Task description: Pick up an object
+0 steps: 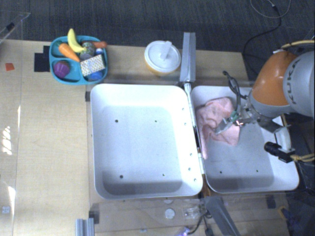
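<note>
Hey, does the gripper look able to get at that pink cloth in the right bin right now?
Probably yes. The gripper sits directly over the pink cloth in the right bin, and nothing else lies on top of it.

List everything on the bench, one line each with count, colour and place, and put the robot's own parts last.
bins: 2, white, side by side on the bench; left bin, right bin
cloth: 1, pink, crumpled in the right bin, upper left part
tray: 1, blue, bench's far left corner, holds toy food
banana: 1, yellow, in the tray
carrot: 1, orange, in the tray
container with lid: 1, yellow with a white lid, behind the left bin
arm: 1, grey with orange band, reaching in from the right
gripper: 1, dark, over the cloth; grip too small to tell
</note>
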Controlling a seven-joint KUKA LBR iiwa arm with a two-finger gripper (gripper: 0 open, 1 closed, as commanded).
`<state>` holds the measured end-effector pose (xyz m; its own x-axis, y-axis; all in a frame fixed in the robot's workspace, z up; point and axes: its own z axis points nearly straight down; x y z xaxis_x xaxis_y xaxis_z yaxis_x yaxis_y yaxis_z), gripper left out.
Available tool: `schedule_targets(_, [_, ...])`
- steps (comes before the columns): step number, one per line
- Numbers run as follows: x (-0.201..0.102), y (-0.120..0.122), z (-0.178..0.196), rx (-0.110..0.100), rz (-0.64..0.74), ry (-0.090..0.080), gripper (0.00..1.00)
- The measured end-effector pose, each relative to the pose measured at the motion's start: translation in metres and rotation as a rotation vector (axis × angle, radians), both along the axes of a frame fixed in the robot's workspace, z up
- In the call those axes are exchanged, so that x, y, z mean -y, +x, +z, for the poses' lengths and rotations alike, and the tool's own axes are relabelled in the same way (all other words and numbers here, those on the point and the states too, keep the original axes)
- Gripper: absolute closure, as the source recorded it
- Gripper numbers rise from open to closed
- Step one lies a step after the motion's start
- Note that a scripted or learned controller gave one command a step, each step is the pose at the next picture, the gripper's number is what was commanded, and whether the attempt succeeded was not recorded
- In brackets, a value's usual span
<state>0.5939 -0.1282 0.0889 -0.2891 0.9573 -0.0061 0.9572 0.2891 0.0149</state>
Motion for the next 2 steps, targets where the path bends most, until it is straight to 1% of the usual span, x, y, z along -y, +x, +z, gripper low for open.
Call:
schedule_targets(1, [0.001,0.004,0.011,0.010,0.001,-0.002,1.00])
schedule_targets(2, [-0.006,0.004,0.116,-0.006,-0.020,0.000,1.00])
